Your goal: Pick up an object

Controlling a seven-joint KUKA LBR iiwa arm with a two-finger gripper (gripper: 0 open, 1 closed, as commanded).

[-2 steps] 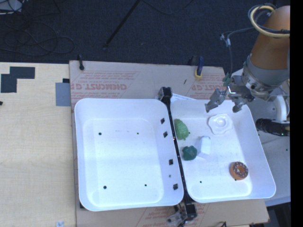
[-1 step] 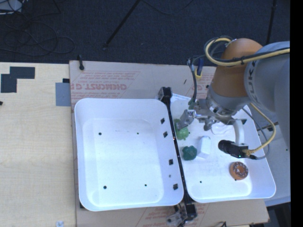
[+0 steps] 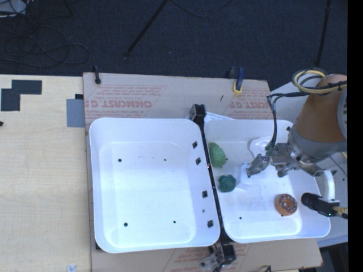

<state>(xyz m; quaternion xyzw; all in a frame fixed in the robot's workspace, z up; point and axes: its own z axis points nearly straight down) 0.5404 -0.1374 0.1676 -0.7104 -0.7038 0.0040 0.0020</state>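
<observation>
The right white bin (image 3: 266, 234) holds three things. A light green lump (image 3: 216, 153) lies by the bin's left wall, with a smaller dark teal lump (image 3: 227, 183) just in front of it. A round orange-brown piece (image 3: 286, 204) rests near the front right corner. My gripper (image 3: 254, 167) hangs low over the middle of this bin, right of the two green lumps and a short way from the teal one. I see nothing held in it.
The left white bin (image 3: 102, 169) stands beside the right one, and a black divider strip (image 3: 206, 169) runs between them. Cardboard (image 3: 142, 98) lies under both bins. The arm's orange band (image 3: 319, 115) rises over the right bin's far right side.
</observation>
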